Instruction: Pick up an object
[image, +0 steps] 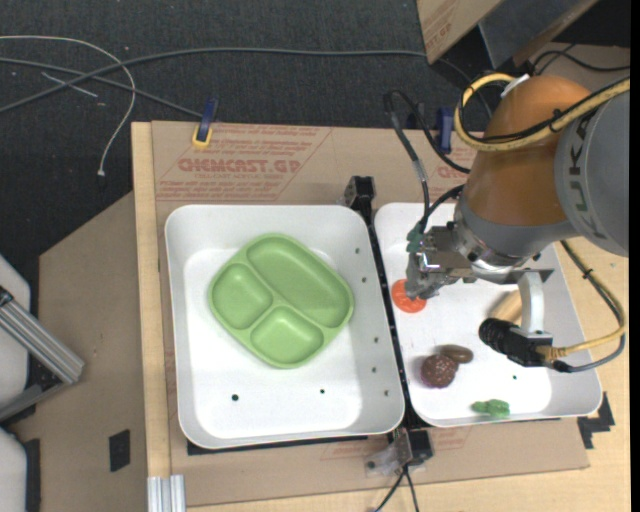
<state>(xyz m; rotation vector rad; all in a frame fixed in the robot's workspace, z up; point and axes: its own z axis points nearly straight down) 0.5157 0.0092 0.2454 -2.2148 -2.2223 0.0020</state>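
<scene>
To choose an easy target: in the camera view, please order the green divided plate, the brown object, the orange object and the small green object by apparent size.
1. Green divided plate
2. Brown object
3. Orange object, partly hidden by the gripper, so unsure against the next
4. Small green object

Brown cardboard-topped table (260, 160) bearing two white bins: left bin (200, 400), right bin (560, 395), touching side by side.

Green divided plate (281, 299) in left bin (190, 300)
</scene>
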